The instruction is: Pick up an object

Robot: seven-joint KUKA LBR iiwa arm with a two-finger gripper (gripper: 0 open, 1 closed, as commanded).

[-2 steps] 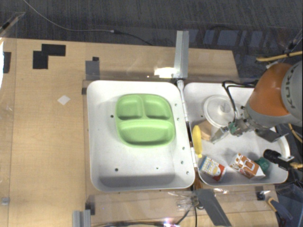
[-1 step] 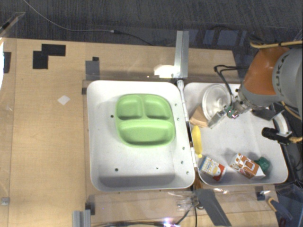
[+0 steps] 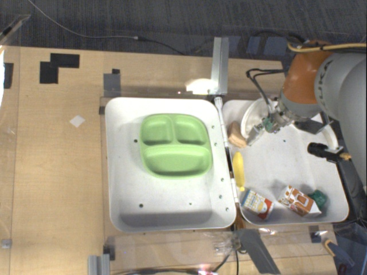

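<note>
From my seat the pick looked not yet made. The grey arm with its orange band reached in from the right, and its two-finger gripper hung low over the upper left part of the shallow white right-hand bin, the tip close over the rim of a small round white plate and near a tan, bread-like lump lying against the bin's left wall. I saw nothing between the fingers, and I could not tell whether they were spread or pressed together; at that size the tip was only a grey blur. So I judged the whole of the grasp and lift to be left.

The other candidates lay apart from the tip: a yellow banana-shaped piece along the left wall, a small printed carton with red and blue near the bottom left corner, and an orange-and-white carton beside a dark green cap-like object at the bottom right.

For room, the bin's middle floor was bare and gave the arm free travel. The tan lump and the banana piece sat hard by the wall dividing the two bins, so I reckoned a finger would have little space on that side. The plate's raised rim also crowded the tip. The left-hand white bin held a green divided plastic tray near its centre, with bare floor around it.
</note>
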